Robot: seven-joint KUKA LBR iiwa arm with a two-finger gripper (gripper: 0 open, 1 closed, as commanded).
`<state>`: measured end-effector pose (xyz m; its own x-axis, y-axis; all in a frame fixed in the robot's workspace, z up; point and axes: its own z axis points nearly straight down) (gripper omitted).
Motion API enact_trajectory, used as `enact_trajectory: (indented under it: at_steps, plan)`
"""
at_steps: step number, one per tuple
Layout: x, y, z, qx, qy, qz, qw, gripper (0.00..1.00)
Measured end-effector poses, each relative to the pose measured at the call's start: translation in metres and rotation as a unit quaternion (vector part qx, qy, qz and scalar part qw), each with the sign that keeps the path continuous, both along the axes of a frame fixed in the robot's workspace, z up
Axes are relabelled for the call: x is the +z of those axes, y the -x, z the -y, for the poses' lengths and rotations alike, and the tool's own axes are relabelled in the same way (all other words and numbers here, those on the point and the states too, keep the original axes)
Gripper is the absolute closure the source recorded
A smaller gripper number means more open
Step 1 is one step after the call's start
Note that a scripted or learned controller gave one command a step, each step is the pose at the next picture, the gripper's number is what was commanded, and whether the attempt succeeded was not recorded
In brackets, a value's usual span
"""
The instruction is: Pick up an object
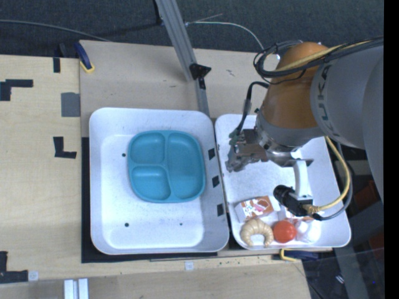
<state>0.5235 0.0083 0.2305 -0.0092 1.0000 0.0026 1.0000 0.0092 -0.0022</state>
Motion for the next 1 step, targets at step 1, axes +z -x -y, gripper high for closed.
enact_trajectory:
  at_steps: [1]
  plan:
    - [-0.012, 0.0045, -0.0515, -0.001, 0.0008, -0.001, 1.0, 1.0]
